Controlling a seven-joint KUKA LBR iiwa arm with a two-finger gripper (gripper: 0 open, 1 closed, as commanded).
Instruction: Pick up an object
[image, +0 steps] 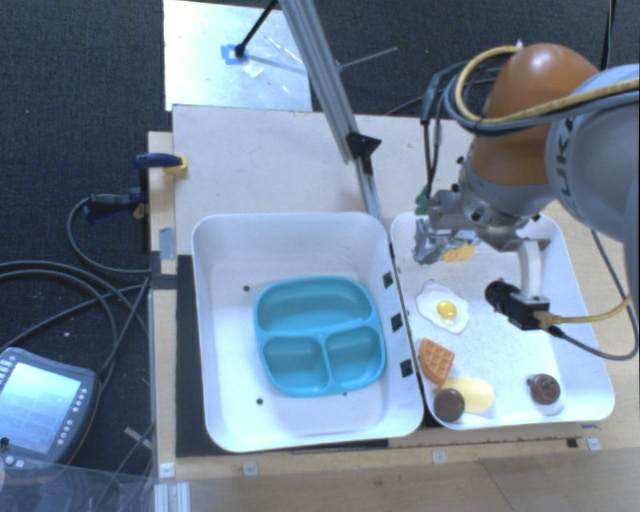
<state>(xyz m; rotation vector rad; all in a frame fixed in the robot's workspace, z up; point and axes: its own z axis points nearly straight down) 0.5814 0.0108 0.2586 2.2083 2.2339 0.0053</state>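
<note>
My gripper (432, 243) hangs low over the back left corner of the right bin (575, 300). A small orange-yellow piece (460, 253) lies right beside it, on its right; I cannot tell whether the two touch. In front of the gripper a fried egg toy (445, 309) rests on the bin floor. Closer to the front lie a waffle piece (435, 359), a pale yellow lump (476, 393), a dark brown round piece (448, 405) and another brown piece (544, 389).
The left bin (225, 300) holds a blue divided plate (320, 333). A black connector with a yellow cable (513, 302) hangs from the arm over the right bin. A slanted metal pole (335, 90) crosses behind the bins.
</note>
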